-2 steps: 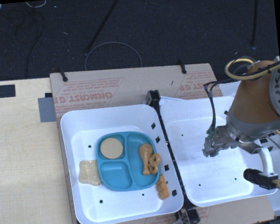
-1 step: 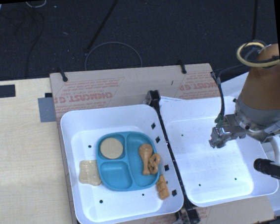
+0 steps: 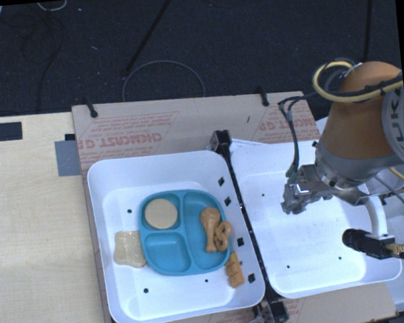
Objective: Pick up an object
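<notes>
The gripper (image 3: pixel 296 199) hangs over the right bin (image 3: pixel 321 274), near its middle; whether it is apart or together cannot be told. In the left bin (image 3: pixel 112 195), well apart from it, a blue tray (image 3: pixel 176 257) carries a round biscuit (image 3: pixel 160 213) and a twisted pastry (image 3: pixel 215 229). A pale piece (image 3: pixel 129 249) touches the tray's left edge; a small brown piece (image 3: pixel 234 270) lies beside its lower right corner.

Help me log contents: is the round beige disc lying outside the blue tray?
No, the round beige disc sits inside the blue tray, in its upper left compartment.
</notes>
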Robot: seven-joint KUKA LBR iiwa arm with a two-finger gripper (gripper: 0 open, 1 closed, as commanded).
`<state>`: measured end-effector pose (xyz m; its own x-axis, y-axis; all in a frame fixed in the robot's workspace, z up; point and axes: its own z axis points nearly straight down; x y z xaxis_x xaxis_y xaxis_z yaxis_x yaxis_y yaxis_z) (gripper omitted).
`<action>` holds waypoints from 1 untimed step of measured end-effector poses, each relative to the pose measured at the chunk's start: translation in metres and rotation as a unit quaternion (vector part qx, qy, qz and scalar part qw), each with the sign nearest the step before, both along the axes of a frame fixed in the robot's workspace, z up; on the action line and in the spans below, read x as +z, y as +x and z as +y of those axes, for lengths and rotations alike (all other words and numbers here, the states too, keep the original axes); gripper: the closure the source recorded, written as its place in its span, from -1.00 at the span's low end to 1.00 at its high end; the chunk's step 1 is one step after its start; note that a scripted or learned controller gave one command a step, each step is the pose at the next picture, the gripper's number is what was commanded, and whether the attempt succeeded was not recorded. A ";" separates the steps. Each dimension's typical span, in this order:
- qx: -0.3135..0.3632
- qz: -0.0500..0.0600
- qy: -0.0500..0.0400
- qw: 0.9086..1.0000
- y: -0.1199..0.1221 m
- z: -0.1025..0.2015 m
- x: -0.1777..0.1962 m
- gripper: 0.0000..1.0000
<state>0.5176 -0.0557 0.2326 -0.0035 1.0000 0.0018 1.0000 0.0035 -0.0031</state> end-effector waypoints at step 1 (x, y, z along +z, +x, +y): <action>0.000 0.000 0.000 1.000 0.015 0.050 0.008 1.00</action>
